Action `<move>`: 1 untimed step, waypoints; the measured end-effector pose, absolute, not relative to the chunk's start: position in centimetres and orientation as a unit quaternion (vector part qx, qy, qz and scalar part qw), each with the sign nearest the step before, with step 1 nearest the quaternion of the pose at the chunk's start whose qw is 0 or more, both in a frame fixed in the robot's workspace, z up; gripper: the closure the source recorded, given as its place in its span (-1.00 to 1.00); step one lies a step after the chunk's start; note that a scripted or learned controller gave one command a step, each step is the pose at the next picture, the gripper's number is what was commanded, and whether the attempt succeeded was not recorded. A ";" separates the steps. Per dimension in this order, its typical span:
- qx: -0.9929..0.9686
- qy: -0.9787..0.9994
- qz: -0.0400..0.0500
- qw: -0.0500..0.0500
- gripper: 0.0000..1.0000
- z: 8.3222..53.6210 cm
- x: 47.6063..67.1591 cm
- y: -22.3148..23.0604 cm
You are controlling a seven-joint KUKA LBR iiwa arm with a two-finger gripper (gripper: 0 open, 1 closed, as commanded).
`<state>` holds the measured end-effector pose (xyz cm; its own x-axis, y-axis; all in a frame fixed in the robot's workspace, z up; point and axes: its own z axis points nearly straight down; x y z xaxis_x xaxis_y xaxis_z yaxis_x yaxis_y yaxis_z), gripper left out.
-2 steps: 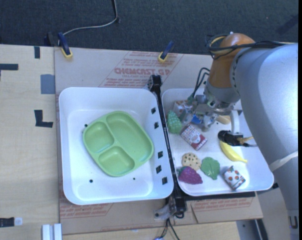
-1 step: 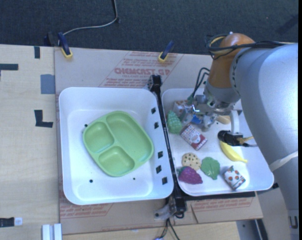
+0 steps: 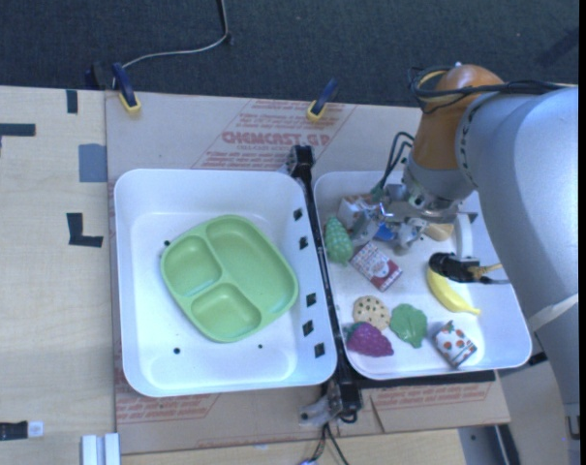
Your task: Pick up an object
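Left white shallow plastic bin point(image 3: 138, 289) and right white shallow plastic bin point(image 3: 510, 342): smooth, slight sheen. Light green three-compartment plastic tray point(image 3: 230, 277): smooth, satin. Brown corrugated cardboard sheet point(image 3: 205, 134) under the bins: matt, printed red. Pale wood-grain desk point(image 3: 41, 289) on the left: smooth laminate look. Dark carpet floor point(image 3: 322, 17) at the far side: rough, matt. Yellow plastic toy banana point(image 3: 451, 291): glossy. Grey arm shell point(image 3: 530, 192): smooth, semi-gloss; orange band point(image 3: 446, 124): glossy.

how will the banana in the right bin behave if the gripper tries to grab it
The banana looks like a smooth, glossy toy, so it is probably light and stiff but somewhat slippery. Its curved shape may let it pivot or rock when pushed. It lies near the bin wall, which could crowd the fingers.
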<state>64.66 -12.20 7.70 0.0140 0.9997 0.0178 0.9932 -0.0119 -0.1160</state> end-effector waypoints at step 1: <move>-0.711 -0.701 0.035 0.045 -1.00 7.7 64.7 -12.6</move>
<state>64.67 -12.60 7.68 0.0143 0.9998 0.0134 0.9936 -0.0127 -0.1126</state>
